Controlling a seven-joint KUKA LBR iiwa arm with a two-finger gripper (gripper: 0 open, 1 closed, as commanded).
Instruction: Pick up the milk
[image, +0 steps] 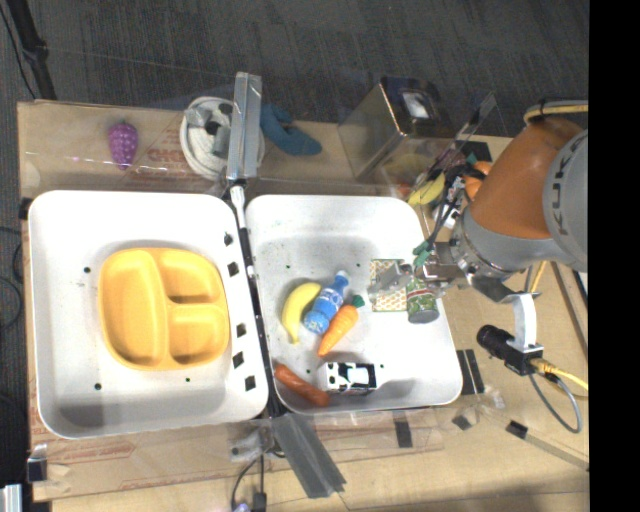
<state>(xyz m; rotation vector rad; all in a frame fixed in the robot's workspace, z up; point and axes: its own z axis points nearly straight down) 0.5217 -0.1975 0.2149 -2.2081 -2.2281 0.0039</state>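
While the arm (520, 200) reaches in from the right, we see its gripper (415, 285) sitting over the right side of the right bin (300, 215), and honestly we can't tell how the jaws stand because it's all a bit of a blur there. Something small with a green and patterned look sits right at the gripper, but we can't tell what it is or if it's actually held. The milk (350, 377), a little black-and-white cow-print carton, lies on its side near the bin's front edge, well apart from the gripper. Just left of it is a sausage (298, 385). Up toward the middle we've got a banana (297, 308), a blue bottle (326, 305) and a carrot (340, 328) bunched together and touching. The left bin (60, 215) holds a yellow divided plate (165, 305).
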